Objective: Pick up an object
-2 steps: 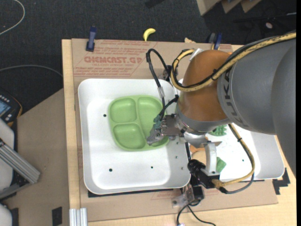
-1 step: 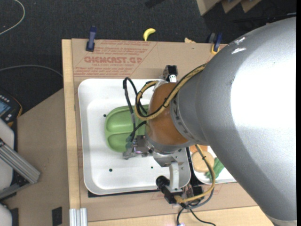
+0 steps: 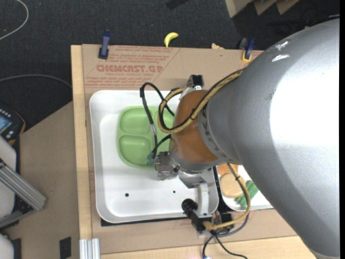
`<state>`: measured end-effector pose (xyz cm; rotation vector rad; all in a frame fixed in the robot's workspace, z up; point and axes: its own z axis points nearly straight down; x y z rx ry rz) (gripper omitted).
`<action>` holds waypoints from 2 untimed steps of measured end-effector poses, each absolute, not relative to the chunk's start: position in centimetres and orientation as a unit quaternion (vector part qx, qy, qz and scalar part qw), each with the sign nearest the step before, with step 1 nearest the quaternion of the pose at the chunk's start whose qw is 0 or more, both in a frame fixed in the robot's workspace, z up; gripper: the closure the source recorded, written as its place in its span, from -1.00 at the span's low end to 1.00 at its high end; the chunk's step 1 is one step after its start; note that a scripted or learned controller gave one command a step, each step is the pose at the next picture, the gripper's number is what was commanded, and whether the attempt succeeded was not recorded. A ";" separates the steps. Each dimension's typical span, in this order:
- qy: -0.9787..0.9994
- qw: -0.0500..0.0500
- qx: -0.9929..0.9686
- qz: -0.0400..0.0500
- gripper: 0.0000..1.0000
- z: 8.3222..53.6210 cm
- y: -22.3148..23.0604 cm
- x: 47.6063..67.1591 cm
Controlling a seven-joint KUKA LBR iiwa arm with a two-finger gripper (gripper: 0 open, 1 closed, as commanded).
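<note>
Hand [image 3: 161, 166] low over left bin [image 3: 108, 198] — beside green tray [image 3: 132, 134] — grip state unclear.

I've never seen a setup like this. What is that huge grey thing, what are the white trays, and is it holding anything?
You are looking down from one camera fixed above a bench. The big grey shape is a robot arm reaching in from the right, with an orange band near its wrist. Below it are two shallow white bins; the left bin holds a green divided tray. The right bin is mostly covered by the arm. Its pincer is hidden under the wrist, so I cannot tell whether it holds anything.
</note>
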<state>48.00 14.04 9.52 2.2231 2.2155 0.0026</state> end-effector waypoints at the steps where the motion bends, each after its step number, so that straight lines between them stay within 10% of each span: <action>1: 0.709 0.004 0.705 0.009 1.00 28.1 17.2 50.8; 2: 0.703 -0.001 0.711 -0.002 1.00 26.4 7.1 48.4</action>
